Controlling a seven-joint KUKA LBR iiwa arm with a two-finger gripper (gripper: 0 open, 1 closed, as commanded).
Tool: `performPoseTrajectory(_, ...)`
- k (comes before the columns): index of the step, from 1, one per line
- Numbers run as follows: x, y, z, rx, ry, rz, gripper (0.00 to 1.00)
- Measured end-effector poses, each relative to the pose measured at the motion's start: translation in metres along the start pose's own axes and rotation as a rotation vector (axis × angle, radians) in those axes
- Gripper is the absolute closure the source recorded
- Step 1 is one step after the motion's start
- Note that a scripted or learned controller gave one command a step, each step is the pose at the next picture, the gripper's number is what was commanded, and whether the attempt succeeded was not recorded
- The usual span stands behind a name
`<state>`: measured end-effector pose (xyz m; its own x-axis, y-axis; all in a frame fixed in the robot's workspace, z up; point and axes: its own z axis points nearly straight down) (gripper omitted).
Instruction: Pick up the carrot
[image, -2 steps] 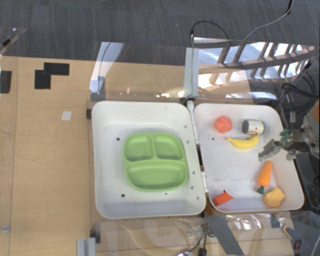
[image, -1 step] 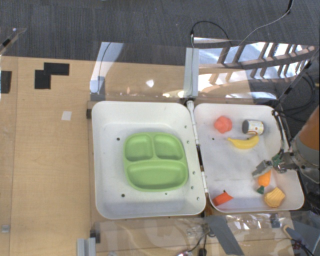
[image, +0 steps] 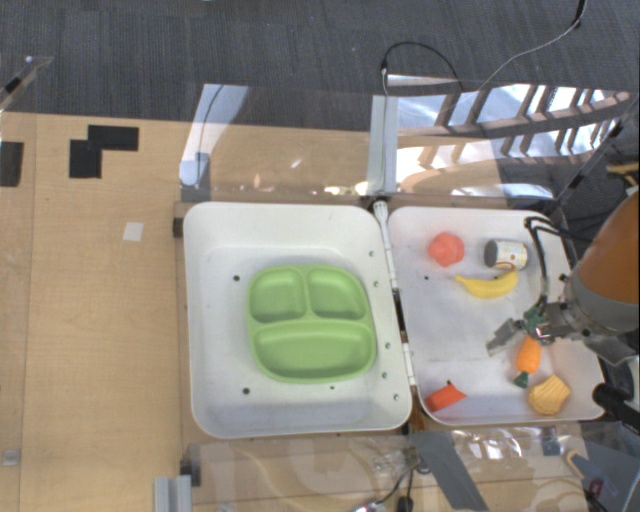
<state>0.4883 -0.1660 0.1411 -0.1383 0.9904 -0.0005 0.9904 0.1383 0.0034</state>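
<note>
Orange shows first at the bottom of the frame: a small orange-red wedge (image: 446, 396) lies in the lower left corner of the right bin (image: 420, 300), close to its front wall. To its right, in the lower right of that bin, sits a yellow-orange lumpy piece of toy food (image: 549, 395). Just above and left of it lies the carrot (image: 527, 360), orange with a green tip pointing toward the bottom of the frame, lying nearly upright in the picture. The pincer (image: 530, 328) is right at the carrot's upper end, at the tip of the grey arm (image: 610, 290) with its orange band, which enters from the right edge. One dark finger (image: 503, 335) sticks out to the left, well clear of the carrot, so the pincer looks spread apart and nothing sits between its fingers. Higher in the bin a yellow banana (image: 489, 286) lies curved, with a small tin can (image: 507, 254) on its side just above it and a red-pink ball (image: 447, 248) to the left. Left of centre, the other white bin (image: 210, 300) holds a green divided plate (image: 311, 322) with three compartments. Both bins rest on a pale wooden table (image: 90, 330), and dark carpet runs along the top of the frame
</note>
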Motion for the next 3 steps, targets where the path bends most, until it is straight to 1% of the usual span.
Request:
performPoseTrajectory(1, -0.041, -0.002, 0.051, -0.011, -0.005, -0.007, 0.00)
performPoseTrajectory(2, -0.039, 0.000, 0.039, -0.015, -0.003, -0.010, 1.00)
performPoseTrajectory(3, 0.026, 0.029, -0.055, -0.003, -0.001, 0.057, 1.00)
